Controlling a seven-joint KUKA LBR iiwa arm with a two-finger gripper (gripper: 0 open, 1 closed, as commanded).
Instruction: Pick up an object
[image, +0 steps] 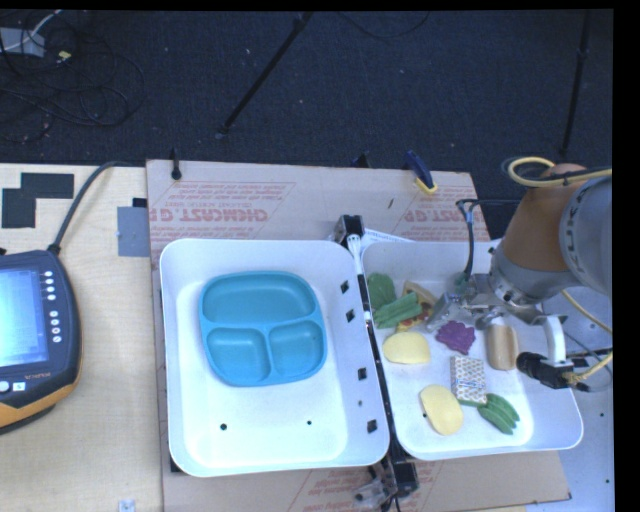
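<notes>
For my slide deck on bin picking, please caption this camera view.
KUKA arm's hand lowered among toy foods in the right bin; a blue divided plate sits in the left bin.

Red print on the cardboard sheet under the bins, upside down and mirrored, too blurred to read surely. No other legible text.

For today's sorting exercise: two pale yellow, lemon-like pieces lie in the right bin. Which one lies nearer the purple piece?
The upper yellow piece, just left of the purple piece; the lower yellow piece sits toward the bin's front, beside the green pod.
</notes>
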